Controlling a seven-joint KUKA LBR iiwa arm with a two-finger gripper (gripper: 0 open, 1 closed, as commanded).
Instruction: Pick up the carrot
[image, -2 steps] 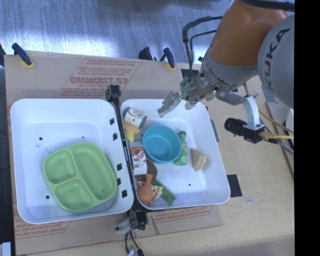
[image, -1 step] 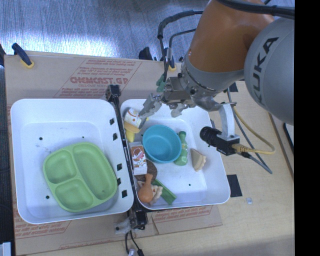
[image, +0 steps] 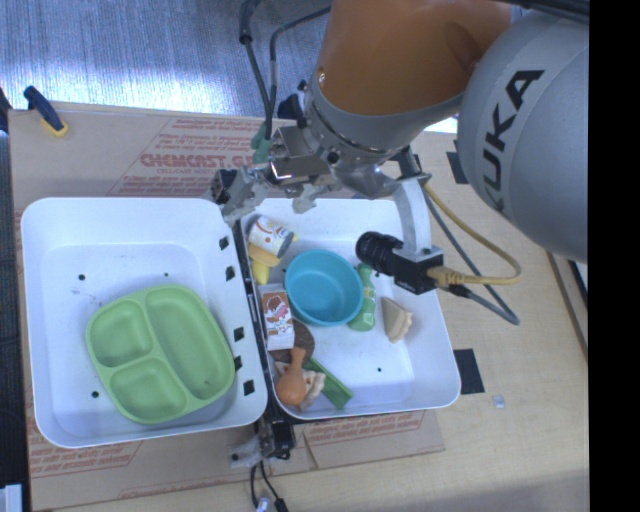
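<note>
The carrot (image: 291, 381) looks like the orange piece with a green leafy end (image: 331, 387), lying at the front of the right bin (image: 425, 350). It rests against a small printed packet (image: 277, 318). My gripper (image: 287, 170) hangs under the big grey and orange wrist, over the back left corner of the right bin and well behind the carrot. The wrist hides how the gripper stands.
A blue bowl (image: 323, 287) sits mid-bin, with a small can (image: 268, 237) and a yellow item (image: 262, 266) behind it on the left. A green item (image: 366, 308) and a beige wedge (image: 398, 321) lie to its right. The left bin (image: 60, 240) holds a green divided plate (image: 160, 350).
</note>
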